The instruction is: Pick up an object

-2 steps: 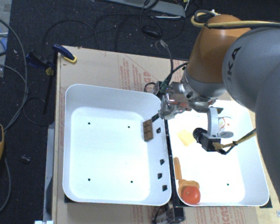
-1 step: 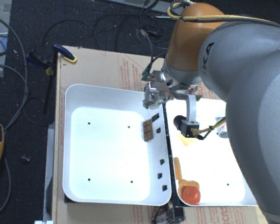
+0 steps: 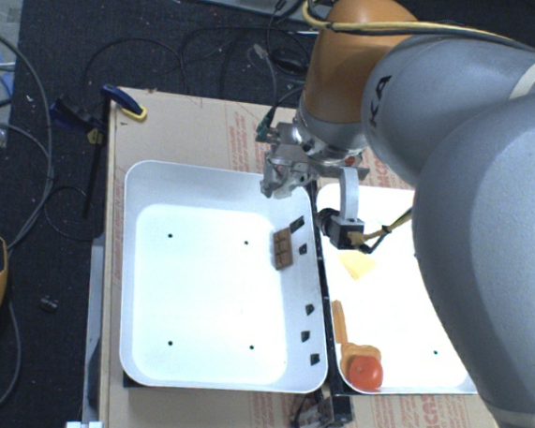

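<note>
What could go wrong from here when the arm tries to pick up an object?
1. The brown block lies close to the left bin's right wall, so the hand may hit the wall.
2. The red ball sits in the right bin's corner, beside an orange piece; it could roll away.
3. The yellow piece lies partly under a black part of the arm, so it is hard to reach.
</note>
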### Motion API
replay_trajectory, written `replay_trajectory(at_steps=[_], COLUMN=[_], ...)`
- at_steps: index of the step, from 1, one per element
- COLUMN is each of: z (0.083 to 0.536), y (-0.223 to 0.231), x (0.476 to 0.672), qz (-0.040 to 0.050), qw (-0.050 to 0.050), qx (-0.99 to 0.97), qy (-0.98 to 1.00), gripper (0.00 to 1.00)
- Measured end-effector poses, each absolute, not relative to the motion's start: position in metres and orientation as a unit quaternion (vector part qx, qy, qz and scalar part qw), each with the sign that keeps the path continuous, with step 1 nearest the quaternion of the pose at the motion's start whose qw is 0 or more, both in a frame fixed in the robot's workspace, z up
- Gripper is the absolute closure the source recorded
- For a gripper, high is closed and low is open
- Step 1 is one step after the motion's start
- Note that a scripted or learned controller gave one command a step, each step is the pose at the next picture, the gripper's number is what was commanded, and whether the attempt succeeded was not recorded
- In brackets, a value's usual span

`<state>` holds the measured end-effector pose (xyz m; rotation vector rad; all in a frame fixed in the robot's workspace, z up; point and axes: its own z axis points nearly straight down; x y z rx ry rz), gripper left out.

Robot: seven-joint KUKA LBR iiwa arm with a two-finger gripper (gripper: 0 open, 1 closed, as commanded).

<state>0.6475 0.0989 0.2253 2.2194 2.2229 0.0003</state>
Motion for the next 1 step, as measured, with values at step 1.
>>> replay_trajectory(at_steps=[1], z=[0.2254], y=[0.0982], x=[0.6473], qz=[-0.0001], qw=[0.000], qx=[0.707], qy=[0.707], gripper=[0.00])
